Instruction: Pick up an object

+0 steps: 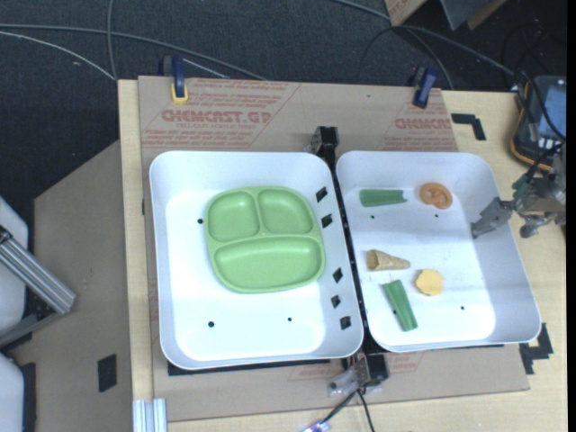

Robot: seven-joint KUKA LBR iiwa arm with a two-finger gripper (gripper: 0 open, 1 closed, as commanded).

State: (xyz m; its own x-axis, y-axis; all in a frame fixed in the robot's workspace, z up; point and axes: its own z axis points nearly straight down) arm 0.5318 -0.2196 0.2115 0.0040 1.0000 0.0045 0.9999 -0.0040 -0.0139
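Right bin holds 5 small items: green stick at 11 o'clock, orange round piece at 12, tan wedge and yellow chunk near center, 2nd green stick at 7. Gripper sits at the bin's 3 o'clock rim, grasping nothing; finger state cannot be told. Left bin carries a green 3-section plate.

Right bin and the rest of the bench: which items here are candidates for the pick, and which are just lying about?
Candidates, all in the right bin:
- green bar
- orange round piece
- tan wedge
- yellow piece
- green stick
The gripper sits at this bin's right edge.

Lying about:
- green divided plate in the left bin
- blue clamps
- cables
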